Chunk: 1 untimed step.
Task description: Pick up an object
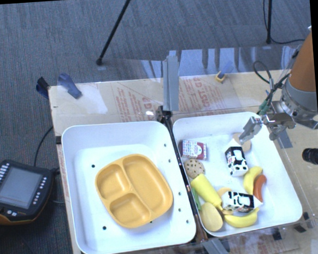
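While the gripper (264, 124) hangs spread wide and empty over the right bin (276, 158), the cow-print carton (237, 161) lying near its middle looks light, stiff and slick, best pinched across its flat sides.

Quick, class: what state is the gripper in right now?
Gripper: open, holding nothing, above the right bin.

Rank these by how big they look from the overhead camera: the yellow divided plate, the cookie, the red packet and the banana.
1. Yellow divided plate, by far the largest.
2. Banana.
3. Red packet and cookie: they look nearly alike, so I won't rank them.
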Each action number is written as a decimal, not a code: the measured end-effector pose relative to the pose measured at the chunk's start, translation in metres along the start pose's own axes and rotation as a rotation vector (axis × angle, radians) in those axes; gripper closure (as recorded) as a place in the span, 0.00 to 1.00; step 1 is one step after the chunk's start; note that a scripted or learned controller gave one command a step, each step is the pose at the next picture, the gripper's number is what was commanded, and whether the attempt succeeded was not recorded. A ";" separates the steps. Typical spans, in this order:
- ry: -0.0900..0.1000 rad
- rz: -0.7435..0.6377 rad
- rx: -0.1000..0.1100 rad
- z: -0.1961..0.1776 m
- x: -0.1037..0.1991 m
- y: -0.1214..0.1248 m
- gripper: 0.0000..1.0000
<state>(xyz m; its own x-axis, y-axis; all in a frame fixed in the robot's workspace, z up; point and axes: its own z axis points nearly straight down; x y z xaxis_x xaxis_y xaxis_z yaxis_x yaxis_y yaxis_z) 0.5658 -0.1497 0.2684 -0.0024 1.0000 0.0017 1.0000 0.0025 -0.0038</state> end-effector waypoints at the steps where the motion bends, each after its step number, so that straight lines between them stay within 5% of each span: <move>1: 0.002 0.068 0.010 0.114 -0.005 0.025 0.00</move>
<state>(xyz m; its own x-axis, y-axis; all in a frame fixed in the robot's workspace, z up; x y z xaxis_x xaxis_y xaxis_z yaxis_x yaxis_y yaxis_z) 0.5902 -0.1540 0.1541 0.0659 0.9978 0.0028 0.9977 -0.0659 -0.0141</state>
